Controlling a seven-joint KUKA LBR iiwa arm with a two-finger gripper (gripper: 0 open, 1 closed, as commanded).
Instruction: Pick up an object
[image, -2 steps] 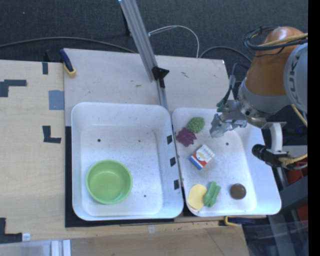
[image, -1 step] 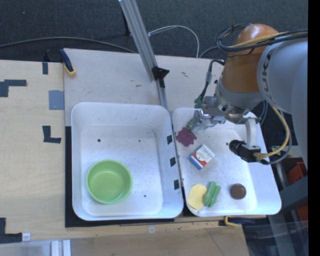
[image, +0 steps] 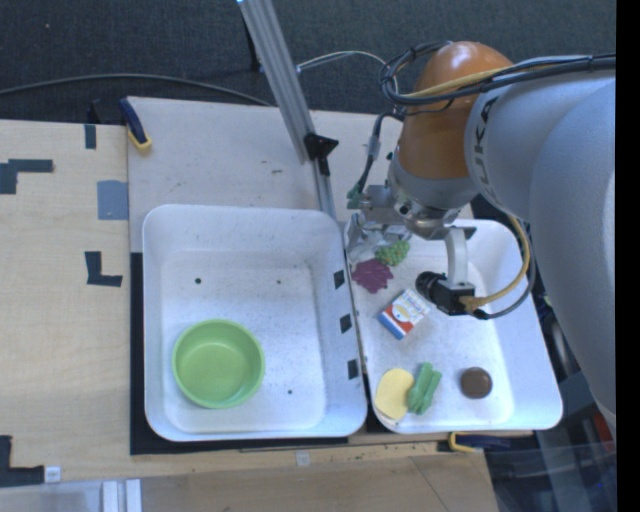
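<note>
the pincer (image: 383, 236) hangs over the right bin (image: 520, 395), grip state i cannot tell, with green grapes (image: 393, 251) just under it, likely light, hard plastic, bumpy and slippery, best pinched across the cluster's middle.

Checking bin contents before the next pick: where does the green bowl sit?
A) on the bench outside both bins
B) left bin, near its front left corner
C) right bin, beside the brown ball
B: the green bowl rests inside the left bin, toward its front left corner.
</note>
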